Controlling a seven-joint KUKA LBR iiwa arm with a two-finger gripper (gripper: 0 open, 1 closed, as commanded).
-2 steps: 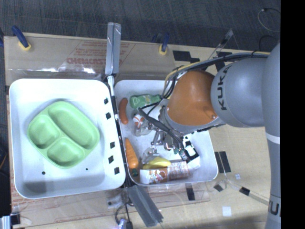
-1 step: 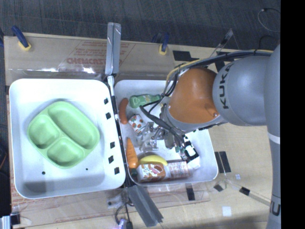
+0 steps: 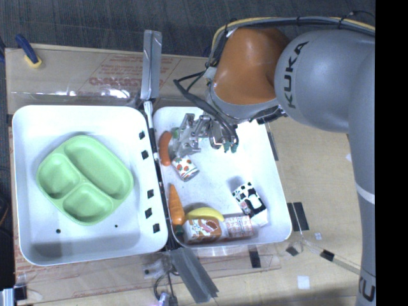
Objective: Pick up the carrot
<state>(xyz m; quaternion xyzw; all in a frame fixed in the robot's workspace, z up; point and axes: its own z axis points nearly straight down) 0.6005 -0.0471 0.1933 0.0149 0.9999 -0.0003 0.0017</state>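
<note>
Bench with two white bins, arm over the right bin (image 3: 275, 171).
We see the carrot (image 3: 175, 204) along that bin's left wall, next to a banana (image 3: 204, 214); gripper (image 3: 191, 136) sits above it near a small can (image 3: 185, 168). Can't tell its state. Green tray (image 3: 85, 177) in left bin (image 3: 38, 247).

Gripper (image 3: 186, 140) above the right bin (image 3: 275, 171); carrot (image 3: 176, 204) along its left wall; green tray (image 3: 85, 178) in the left bin (image 3: 25, 171).
</note>
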